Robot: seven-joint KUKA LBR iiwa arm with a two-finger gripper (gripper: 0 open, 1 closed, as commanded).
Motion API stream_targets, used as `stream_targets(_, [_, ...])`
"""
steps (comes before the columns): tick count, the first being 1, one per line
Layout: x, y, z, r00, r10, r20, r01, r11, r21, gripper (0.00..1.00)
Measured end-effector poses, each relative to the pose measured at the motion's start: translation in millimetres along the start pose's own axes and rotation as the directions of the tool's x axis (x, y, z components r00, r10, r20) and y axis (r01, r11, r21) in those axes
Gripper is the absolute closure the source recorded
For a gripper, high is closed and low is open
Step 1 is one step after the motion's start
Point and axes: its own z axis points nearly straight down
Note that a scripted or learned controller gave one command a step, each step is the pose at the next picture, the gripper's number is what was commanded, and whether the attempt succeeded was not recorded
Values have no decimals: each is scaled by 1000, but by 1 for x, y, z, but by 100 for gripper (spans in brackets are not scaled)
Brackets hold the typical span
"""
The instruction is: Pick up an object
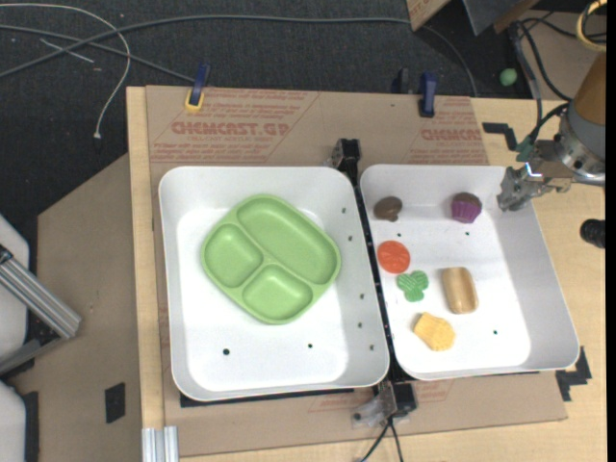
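**Colleague:** Where was the end effector at that moment?

**Me:** The end effector (517,189) hung over the far right corner of the right bin (510,296), just at its rim. I could not tell if it was spread or pressed together; it was too small in the view. I saw nothing in it.

**Colleague:** And the objects to pick?

**Me:** All were in the right bin. The purple piece (466,207) lay nearest to the end effector, the brown piece (388,207) at the far left side. The orange-red disc (393,256) and the green piece (413,285) lay just beside each other, then the tan block (459,289) and the yellow piece (434,332) nearer.

**Colleague:** What did you fear?

**Me:** I judged that a straight descent from there could hit the rim. Also the disc and the green piece were so close that a grasp could push one away. The round purple piece could roll.

**Colleague:** Was there open room?

**Me:** Yes, the right half of that bin was bare. The left bin (192,345) carried only the green tray (271,258).
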Motion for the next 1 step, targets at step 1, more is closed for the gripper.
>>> stream_targets(1, [53, -2, 10, 1000, -4, -6, 4, 1000, 9, 100])
